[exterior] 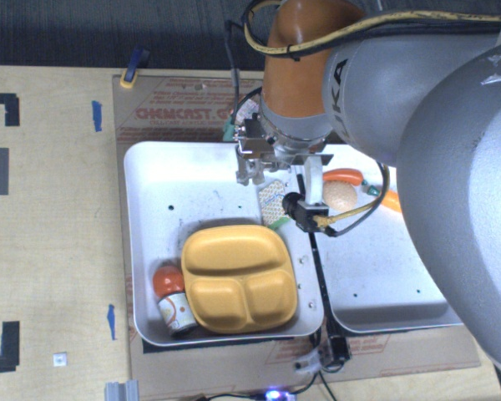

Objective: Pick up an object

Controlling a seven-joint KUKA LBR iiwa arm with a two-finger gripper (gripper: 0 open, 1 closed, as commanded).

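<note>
Gripper [277, 170] low over the left bin [150, 224] at its right wall, finger state cannot be told, patterned packet [273, 200] just below it, yellow divided tray [238, 276] nearer the front, small orange-capped bottle [172, 297] beside the tray.

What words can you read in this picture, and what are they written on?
"CHEMCAST", in red letters, partly blurred: on the brown cardboard sheet under the white bins, just above the left bin.
More red print along the same cardboard: too blurred to read.
The small bottle in the left bin beside the yellow tray has a label with marks on it: too small to read.
</note>
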